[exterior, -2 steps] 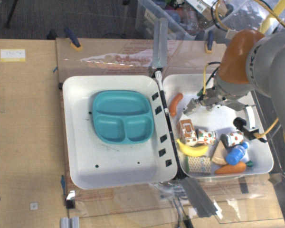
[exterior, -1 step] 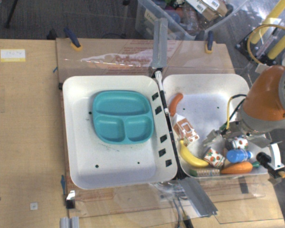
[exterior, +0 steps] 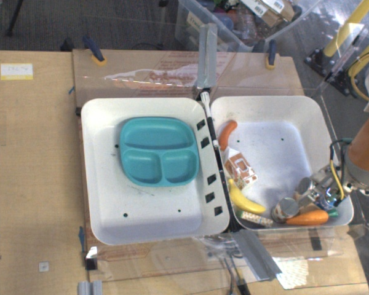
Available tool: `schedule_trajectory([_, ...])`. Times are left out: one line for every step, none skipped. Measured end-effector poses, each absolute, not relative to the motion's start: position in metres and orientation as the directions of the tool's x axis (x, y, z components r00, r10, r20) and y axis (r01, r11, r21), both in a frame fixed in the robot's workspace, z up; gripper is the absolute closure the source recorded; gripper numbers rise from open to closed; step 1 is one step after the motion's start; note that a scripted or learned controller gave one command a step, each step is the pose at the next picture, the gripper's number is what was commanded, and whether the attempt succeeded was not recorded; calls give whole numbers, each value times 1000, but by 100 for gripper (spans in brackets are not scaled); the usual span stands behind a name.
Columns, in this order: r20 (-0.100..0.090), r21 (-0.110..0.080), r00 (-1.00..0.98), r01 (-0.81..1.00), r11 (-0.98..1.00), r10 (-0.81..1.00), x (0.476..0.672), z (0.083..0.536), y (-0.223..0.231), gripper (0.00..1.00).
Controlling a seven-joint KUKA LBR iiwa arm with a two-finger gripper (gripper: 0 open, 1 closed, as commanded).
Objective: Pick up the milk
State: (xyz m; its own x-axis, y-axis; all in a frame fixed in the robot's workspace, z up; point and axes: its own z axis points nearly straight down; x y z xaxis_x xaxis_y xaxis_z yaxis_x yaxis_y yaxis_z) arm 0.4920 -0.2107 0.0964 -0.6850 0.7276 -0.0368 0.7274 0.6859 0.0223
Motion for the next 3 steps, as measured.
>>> schedule_trajectory([-34,23,-683,729,684,729,492,105,-210,100])
schedule_trajectory([-3,3,-639,769,639,769,509,205,-108,100])
schedule_trajectory([-3,3,-638,770,638,770,509,205,-108,0])
